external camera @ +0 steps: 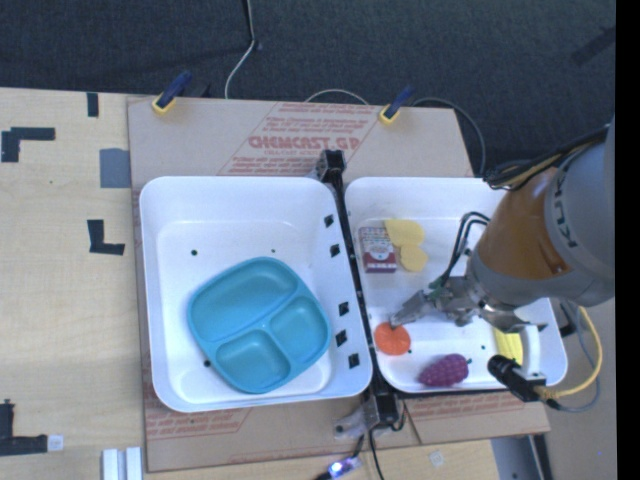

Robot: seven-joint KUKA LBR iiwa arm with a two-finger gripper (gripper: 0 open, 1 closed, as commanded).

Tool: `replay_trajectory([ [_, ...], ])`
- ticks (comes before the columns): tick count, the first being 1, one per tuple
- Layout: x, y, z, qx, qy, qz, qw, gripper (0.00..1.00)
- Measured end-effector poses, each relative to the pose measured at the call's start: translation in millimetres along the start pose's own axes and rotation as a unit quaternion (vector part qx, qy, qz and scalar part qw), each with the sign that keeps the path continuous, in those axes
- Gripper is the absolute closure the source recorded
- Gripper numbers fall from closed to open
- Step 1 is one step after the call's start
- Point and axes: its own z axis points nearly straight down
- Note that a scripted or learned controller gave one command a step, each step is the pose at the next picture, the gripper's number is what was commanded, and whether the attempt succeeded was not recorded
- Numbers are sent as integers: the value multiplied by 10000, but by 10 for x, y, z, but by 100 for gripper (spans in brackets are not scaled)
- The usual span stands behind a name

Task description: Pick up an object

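Bench [60,268]: one, tan, carrying a cardboard sheet [300,143] with two white bins side by side.
Left bin [160,208]: one; holds one blue divided plate [258,323], three compartments.
Right bin [430,190]: one; holds five small items.
Arm [560,238]: one, grey with orange band, reaching in from the right over the right bin.
Claw [400,317]: one; finger state cannot be told, tip low in the bin.
Yellow pieces [408,243]: two, touching, near the far wall, apart from the claw.
Small printed box [377,249]: one, just beside the yellow pieces.
Purple grape bunch [444,370]: one, near the front wall, near the claw.
Orange round object [392,340]: one, just in front of the claw tip; contact cannot be told.
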Motion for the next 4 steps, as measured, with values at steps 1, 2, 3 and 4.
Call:
replay_trajectory([
  [1,6,18,-113,-18,1,-9,10000,100],
  [2,117,38,-620,-19,1,-9,10000,100],
  [3,78,72,-1230,-32,-7,-5,10000,100],
  [4,78,85,-1679,-27,-7,-6,10000,100],
])
